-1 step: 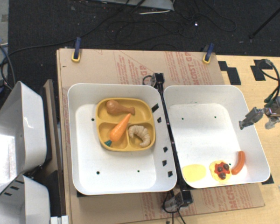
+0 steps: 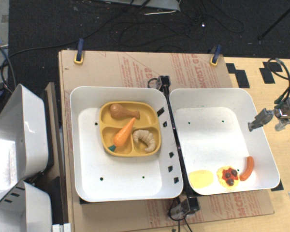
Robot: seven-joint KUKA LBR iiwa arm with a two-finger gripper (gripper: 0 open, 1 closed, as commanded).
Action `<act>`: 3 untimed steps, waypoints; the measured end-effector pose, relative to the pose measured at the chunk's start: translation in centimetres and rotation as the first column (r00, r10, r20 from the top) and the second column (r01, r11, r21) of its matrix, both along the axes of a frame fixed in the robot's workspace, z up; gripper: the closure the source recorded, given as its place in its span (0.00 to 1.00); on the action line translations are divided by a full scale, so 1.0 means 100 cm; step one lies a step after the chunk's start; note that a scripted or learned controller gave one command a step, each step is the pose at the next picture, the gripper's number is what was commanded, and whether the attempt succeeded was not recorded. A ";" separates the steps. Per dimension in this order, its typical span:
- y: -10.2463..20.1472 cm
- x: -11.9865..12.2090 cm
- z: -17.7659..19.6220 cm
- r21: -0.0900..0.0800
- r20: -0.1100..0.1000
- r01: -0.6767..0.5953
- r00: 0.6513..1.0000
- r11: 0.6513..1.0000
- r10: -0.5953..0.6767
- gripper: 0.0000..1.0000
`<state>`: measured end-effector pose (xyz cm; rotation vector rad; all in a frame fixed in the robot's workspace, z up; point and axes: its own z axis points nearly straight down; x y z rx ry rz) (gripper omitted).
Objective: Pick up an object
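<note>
the grey metal two-finger gripper sits at the right bin's right rim, can't tell how its jaws stand. orange toy sausage, round pizza-like piece and flat yellow disc lie along that bin's front; the left bin holds a yellow divided plastic plate with a carrot, drumstick and shrimp.
</note>
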<state>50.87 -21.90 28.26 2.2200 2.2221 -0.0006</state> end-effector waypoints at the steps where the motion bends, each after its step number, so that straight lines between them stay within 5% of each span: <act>1: 0.001 -0.010 -0.051 0.002 -0.005 0.003 1.000 1.000 -0.003 0.00; 3: 0.002 0.005 -0.152 0.002 -0.004 0.002 1.000 1.000 -0.002 0.00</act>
